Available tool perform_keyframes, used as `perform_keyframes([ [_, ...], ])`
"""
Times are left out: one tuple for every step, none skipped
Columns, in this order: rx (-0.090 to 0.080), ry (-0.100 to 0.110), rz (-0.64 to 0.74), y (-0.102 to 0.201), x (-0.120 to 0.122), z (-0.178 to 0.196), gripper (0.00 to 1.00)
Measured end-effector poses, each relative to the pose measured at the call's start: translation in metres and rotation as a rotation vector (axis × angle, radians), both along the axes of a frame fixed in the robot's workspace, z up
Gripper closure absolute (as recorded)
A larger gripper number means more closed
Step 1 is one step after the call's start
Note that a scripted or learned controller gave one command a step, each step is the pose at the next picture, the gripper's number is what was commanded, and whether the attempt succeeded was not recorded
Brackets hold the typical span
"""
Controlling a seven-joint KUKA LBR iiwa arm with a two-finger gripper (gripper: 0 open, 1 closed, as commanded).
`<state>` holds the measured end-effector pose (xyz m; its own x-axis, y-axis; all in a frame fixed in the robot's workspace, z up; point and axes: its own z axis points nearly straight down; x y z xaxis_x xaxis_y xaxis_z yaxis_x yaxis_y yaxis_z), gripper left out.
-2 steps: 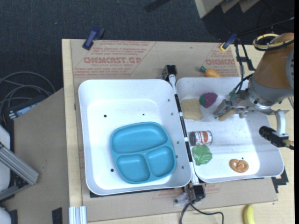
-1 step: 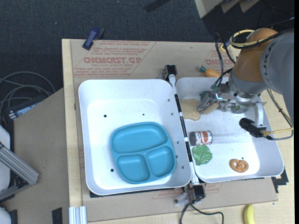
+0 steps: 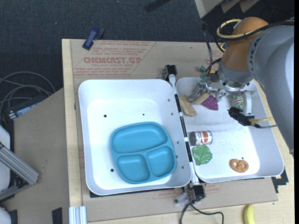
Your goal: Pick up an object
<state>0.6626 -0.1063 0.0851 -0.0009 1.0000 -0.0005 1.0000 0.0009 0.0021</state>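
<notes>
Bench first: the left bin (image 3: 93, 101) holds a blue divided tray (image 3: 142, 150) near its front edge. In the right bin (image 3: 266, 157), a can (image 3: 201, 137) and green piece (image 3: 202, 155) lie along the left wall, a pretzel (image 3: 238, 164) near the front, a purple item (image 3: 210, 102) towards the back edge under the gripper (image 3: 210, 88). Step looks like the approach; its opening cannot be told. Next it needs a straight descent onto one piece
</notes>
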Motion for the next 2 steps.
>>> perform_keyframes([
  [0.0, 0.007, 0.0, -0.001, -0.001, 0.01, 1.0],
  [0.002, 0.002, -0.001, 0.04, -0.095, 0.1, 1.0],
])
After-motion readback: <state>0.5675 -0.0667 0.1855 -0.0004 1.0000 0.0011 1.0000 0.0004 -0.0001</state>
